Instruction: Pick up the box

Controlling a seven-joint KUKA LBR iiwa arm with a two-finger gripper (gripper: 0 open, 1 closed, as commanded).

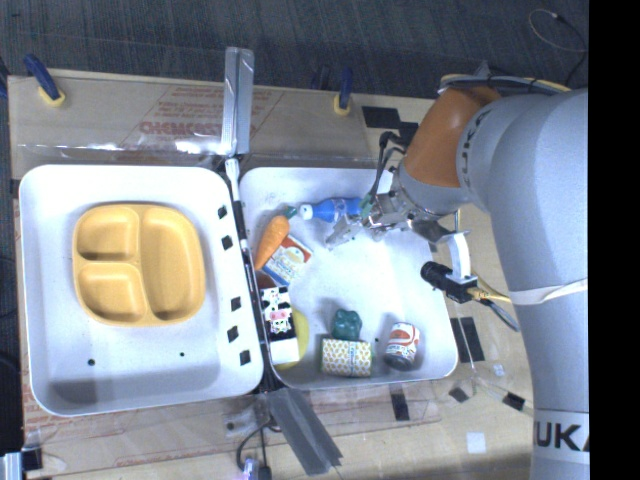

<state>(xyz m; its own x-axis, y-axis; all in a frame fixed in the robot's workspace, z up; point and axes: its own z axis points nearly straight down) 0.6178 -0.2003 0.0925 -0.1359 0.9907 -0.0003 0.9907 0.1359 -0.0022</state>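
Note:
In the right bin [425, 298], a small orange-and-white printed box [287, 265] lies near the left wall, just below a carrot [272, 238]. Further down the same wall lies a black-and-white cow-patterned carton [278, 314]. A yellow patterned box [346, 357] rests by the front wall. My gripper [343, 232] hangs low over the bin's upper middle, right beside a blue bottle [332, 210] and to the right of the printed box. It is apart from all three boxes, and nothing shows in its grasp.
A green object [347, 323] and a small red-and-white can [402, 343] sit near the front of the right bin. The left bin [40, 298] holds a yellow divided plate [138, 263]. A metal divider [238, 108] stands between the bins at the back.

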